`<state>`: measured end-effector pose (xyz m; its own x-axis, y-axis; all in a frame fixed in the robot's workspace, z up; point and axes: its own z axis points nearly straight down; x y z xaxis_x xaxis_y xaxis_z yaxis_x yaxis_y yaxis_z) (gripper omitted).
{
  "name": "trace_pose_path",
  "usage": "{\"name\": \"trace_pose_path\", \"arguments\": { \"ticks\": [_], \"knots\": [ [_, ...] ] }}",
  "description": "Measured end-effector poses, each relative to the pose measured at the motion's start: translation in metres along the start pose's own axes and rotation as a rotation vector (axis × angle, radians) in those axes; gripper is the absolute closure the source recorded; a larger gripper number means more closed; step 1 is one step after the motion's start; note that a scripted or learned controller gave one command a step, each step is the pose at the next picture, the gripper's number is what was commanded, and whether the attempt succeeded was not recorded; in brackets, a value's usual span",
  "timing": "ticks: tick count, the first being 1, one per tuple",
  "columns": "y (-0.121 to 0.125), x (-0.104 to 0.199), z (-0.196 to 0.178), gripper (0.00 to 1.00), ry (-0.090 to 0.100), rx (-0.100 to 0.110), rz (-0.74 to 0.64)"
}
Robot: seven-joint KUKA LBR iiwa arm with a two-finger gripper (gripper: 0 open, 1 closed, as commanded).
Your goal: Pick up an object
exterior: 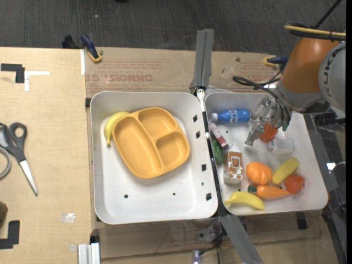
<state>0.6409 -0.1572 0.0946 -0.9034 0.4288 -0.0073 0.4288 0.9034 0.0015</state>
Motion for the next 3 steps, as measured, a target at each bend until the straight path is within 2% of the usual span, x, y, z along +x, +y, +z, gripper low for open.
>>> {"name": "trace_pose_path", "arguments": {
  "ticks": [1,2,3],
  "knots": [
    [0.001,0.042,0.002,0.0,0.005,0.001,0.099],
    [-0.079,0.136,0.002,0.0,0.006,0.003,0.252],
    [-0.022,0.169,0.002,0.0,0.007,0.002,0.285]
  ]
}}
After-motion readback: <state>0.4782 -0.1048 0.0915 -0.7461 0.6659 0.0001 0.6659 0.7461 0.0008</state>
